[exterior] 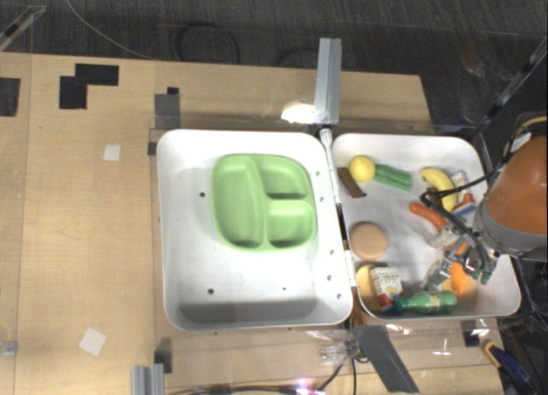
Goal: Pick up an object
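My gripper (451, 266) hangs low over the near right part of the right bin (402, 146), reaching in from the right under the orange wrist band (518, 196). It sits just above a small orange object (463, 282) and a green bottle (425, 302) lying along the bin's front wall. A tan round bun (369, 240), a small printed box (386, 281), a yellow lemon (362, 169), a green cylinder (393, 177), a banana (437, 181) and an orange carrot (425, 213) lie around it.
The left bin (184, 213) holds a green divided plate (259, 200). A metal post (328, 80) stands behind the seam between the bins. Dark cables run from the arm across the right bin's far right corner.
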Action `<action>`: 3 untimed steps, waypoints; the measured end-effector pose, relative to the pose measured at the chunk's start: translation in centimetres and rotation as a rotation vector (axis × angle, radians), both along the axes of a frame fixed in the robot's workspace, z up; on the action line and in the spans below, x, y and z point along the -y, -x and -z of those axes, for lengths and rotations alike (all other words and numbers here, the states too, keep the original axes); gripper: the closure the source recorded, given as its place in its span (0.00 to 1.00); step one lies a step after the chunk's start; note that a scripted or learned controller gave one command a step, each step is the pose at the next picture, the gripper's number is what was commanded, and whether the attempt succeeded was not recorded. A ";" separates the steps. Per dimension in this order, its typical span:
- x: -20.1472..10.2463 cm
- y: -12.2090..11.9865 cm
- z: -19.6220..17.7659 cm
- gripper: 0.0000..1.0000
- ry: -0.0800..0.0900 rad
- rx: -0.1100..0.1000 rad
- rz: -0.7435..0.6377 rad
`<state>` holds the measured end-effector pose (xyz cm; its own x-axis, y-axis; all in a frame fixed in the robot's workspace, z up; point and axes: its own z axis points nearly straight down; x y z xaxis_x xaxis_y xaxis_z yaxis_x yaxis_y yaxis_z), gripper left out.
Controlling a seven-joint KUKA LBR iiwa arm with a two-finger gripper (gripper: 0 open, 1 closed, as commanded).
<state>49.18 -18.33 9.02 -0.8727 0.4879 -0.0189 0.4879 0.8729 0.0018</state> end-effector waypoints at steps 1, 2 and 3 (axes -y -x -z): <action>-2.3 -0.1 0.0 0.00 0.000 0.002 -0.023; -2.8 -8.4 0.1 0.00 -0.007 -0.002 0.092; -2.4 -2.4 0.0 0.00 -0.007 -0.001 0.126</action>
<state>51.60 -15.94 9.02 -0.8045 0.5937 -0.0142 0.5937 0.8047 0.0066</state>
